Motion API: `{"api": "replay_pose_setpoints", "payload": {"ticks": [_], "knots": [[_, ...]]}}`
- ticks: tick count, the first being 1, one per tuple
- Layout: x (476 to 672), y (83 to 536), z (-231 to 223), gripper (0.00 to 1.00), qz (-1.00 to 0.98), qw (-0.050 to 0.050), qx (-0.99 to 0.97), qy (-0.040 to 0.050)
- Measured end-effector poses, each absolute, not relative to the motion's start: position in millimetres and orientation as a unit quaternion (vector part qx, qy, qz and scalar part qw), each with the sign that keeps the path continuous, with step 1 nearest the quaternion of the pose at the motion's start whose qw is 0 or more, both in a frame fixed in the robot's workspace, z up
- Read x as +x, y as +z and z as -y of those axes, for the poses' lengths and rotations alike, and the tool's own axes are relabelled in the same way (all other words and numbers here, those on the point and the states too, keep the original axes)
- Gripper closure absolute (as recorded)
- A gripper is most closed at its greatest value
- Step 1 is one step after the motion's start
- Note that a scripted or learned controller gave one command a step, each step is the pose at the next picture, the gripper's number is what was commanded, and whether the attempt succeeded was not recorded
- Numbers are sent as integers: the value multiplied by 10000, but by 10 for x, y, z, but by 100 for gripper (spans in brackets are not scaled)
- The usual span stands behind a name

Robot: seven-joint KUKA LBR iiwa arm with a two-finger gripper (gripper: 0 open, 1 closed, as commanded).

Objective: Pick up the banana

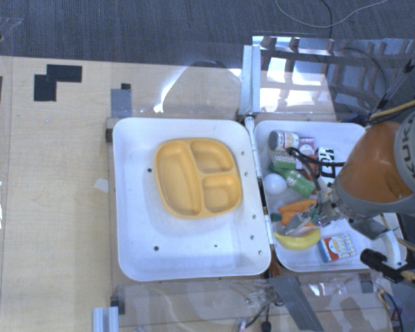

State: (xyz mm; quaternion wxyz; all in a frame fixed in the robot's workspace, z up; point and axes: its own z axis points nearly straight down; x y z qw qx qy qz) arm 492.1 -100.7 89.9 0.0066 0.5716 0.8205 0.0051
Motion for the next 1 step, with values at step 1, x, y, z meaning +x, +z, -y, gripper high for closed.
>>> {"api": "replay_pose_setpoints", "payload": {"ticks": [1], "knots": [[5372,1861,806,0,-8267,32,5626,19]]}}
